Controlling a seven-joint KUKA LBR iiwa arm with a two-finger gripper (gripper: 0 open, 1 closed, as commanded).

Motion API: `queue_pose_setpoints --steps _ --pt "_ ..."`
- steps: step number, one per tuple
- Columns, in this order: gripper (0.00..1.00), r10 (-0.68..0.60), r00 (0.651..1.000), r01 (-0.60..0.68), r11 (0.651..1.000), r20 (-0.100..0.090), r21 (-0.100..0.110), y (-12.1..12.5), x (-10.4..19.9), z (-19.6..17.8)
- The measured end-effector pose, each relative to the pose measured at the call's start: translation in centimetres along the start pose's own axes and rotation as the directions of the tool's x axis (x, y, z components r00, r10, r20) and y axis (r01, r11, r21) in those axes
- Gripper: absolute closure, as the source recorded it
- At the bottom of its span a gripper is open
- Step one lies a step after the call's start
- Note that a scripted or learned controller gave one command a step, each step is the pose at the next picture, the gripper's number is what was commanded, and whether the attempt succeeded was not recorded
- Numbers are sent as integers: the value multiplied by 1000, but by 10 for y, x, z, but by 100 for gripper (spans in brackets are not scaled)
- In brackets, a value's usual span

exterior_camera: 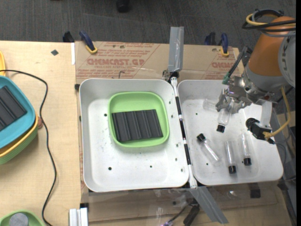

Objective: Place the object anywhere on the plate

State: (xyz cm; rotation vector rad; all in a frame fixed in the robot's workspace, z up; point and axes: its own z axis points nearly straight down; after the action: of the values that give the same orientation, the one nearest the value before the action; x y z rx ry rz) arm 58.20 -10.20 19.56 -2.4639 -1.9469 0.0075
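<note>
**Camera view: gripper low over the right bin**

The gripper (229, 102) hangs over the right bin (273, 173); a clear vial (222, 120) stands upright just beneath it, and whether it is actually gripped is hard to make out. Three more vials (207, 146) lie nearby. The green plate (114, 105), bearing a dark ribbed insert (137, 125), sits in the left bin (94, 168).

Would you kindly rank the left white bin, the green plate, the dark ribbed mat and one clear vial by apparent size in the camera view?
1. Left shallow white bin
2. Green square plastic plate
3. Dark ribbed rectangular mat
4. Clear black-capped vial in the right bin, smallest by far
</note>
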Motion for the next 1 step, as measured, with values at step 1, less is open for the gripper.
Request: queue_pose_setpoints --steps 1 --pt "0 0 1000 0 1000 0 0 0 0 0"
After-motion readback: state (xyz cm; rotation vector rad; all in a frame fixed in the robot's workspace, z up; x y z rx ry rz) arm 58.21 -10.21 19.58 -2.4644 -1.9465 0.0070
